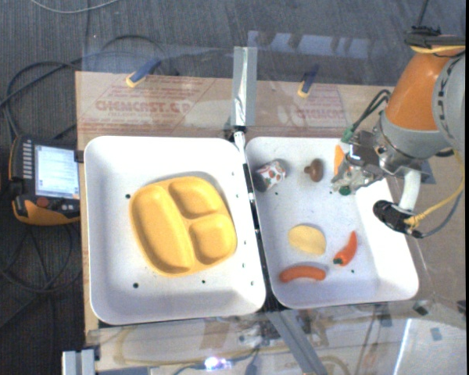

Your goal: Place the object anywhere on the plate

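At the upper right corner of the right bin (391, 283), the grey arm (434, 92) reaches in with its orange band high near the frame's edge and its wrist bent down toward the bin's back wall. The tool (347, 180) hangs low over the white floor there, among dark cabling and small green parts; whether it is open or closed, I cannot tell. Just beside the tool, on its far side, an orange carrot-like piece (339, 159) stands against the fittings, and it is unclear whether it is touched or held.

A little to the left of the tool lies a small brown lump (315, 169), and farther left a crumpled red-and-white can (270, 173) sits close to the divider between the bins. Below the tool, toward the near wall, rest a pale yellow round piece (307, 239), a small red-orange pepper (345, 248) and a red sausage-shaped piece (302, 273), each apart from the others with bare white floor between them.

Well to the left of the tool, across the divider, the yellow plate (184, 223) lies in the middle of the left bin (109, 287). It has three compartments and rounded corners, with open floor around it on every side. Both bins sit on a brown worktop (164, 104).
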`<state>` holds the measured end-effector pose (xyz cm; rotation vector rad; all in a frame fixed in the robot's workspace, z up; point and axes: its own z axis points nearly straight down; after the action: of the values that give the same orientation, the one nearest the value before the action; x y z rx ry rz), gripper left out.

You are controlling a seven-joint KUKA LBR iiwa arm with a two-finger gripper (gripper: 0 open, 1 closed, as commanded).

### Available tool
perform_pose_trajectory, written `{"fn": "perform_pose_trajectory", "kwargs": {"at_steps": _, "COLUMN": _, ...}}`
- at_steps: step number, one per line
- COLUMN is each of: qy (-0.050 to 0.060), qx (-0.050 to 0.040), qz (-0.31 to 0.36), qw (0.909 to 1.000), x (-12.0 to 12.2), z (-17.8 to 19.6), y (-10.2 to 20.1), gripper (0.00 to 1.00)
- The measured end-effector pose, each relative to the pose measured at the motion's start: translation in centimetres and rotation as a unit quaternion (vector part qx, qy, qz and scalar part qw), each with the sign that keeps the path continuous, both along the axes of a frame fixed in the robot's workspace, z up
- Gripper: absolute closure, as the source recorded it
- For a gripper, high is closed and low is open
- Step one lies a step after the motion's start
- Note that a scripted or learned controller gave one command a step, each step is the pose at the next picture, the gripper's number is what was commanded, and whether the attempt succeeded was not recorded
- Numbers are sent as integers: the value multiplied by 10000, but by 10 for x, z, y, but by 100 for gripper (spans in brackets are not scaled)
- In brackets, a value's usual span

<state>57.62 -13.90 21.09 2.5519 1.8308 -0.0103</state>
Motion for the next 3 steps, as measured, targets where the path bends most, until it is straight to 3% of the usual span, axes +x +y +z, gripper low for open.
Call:
{"fn": "perform_pose_trajectory", "kwargs": {"at_steps": 1, "qy": 0, "qx": 11, "qz": 142, "qw": 9999, "x": 44, "z": -28, "y": 48, "gripper": 100}}
{"fn": "perform_pose_trajectory", "kwargs": {"at_steps": 2, "qy": 241, "qx": 30, "qz": 913, "qw": 9955, "x": 66, "z": -40, "y": 92, "gripper": 100}}
{"fn": "perform_pose_trajectory", "kwargs": {"at_steps": 3, "qy": 168, "qx": 26, "qz": 1363, "qw": 9905, "x": 55, "z": -22, "y": 147, "gripper": 100}}
